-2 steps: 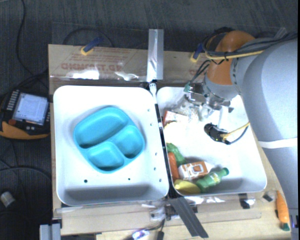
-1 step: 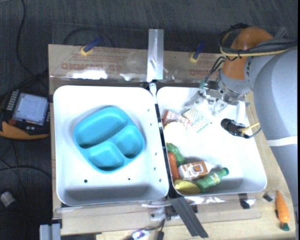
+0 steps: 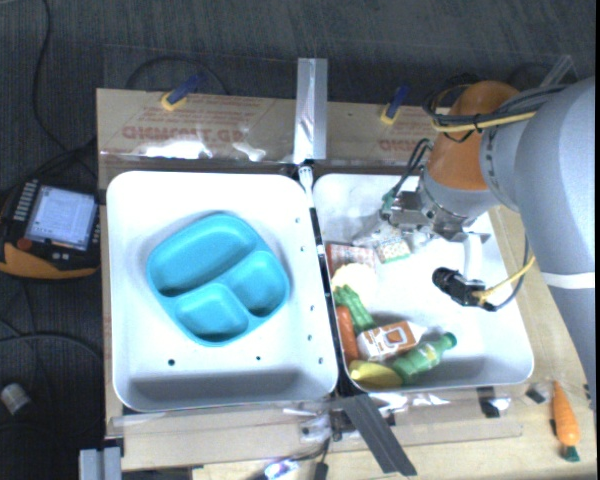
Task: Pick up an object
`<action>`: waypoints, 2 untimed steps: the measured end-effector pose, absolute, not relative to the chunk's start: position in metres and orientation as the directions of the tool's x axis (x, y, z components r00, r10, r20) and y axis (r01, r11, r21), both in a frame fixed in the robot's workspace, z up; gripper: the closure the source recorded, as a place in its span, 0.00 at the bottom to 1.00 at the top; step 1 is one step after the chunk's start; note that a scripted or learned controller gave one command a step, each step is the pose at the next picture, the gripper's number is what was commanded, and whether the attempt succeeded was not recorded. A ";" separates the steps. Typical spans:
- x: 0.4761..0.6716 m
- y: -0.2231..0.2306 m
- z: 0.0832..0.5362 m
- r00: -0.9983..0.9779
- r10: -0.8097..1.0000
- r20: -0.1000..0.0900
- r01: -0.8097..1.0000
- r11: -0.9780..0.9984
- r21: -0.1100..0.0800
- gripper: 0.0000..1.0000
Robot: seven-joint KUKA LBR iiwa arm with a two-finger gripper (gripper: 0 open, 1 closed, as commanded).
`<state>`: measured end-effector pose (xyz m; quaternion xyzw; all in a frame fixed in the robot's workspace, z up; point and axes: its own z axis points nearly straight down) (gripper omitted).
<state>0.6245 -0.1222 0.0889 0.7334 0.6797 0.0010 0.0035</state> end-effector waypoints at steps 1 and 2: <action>0.625 -0.122 0.099 0.077 0.997 0.000 0.997 -0.077 0.009 1.00; 0.634 -0.100 0.197 0.070 0.998 0.000 0.998 -0.070 -0.003 1.00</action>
